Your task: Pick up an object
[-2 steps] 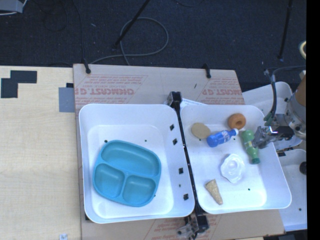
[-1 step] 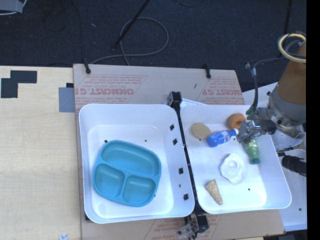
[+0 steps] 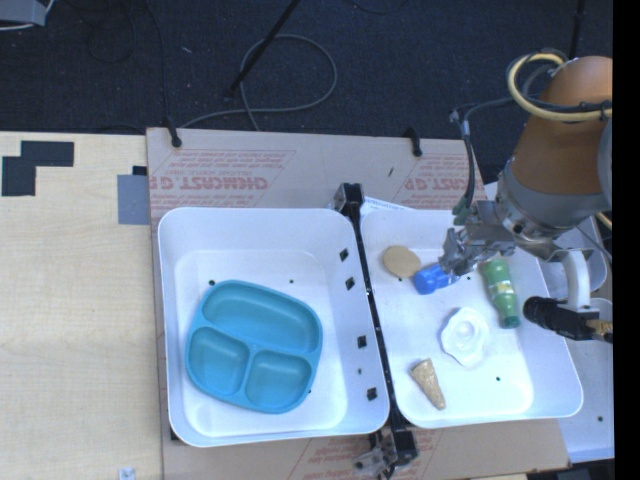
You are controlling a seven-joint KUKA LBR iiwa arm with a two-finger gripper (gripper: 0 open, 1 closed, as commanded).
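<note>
Cardboard under both bins carries red printing, upside down from this angle, so I can't honestly make out the words on that cardboard sheet. Looking down at a slant on the bench: the left bin has a blue divided plate lying flat in it, three compartments, sitting toward the near-left part. The right bin has the small stuff. A tan rounded piece sits near the bin's far-left corner, with a small blue object just beside it on the right. A green bottle lies on its side further right, a white lumpy piece sits about mid-bin, and a tan cone lies nearer the front edge, apart from the rest. No label text I can read on any of them. The arm comes in from the right, orange band up top and grey wrist below, bent down over the far side of the right bin. The gripper is low, right at the blue object and seemingly touching its upper right end, with the green bottle close on its other side. Whether it's clamped or released, I can't tell from here, and nothing looks lifted off the bin floor.
</note>
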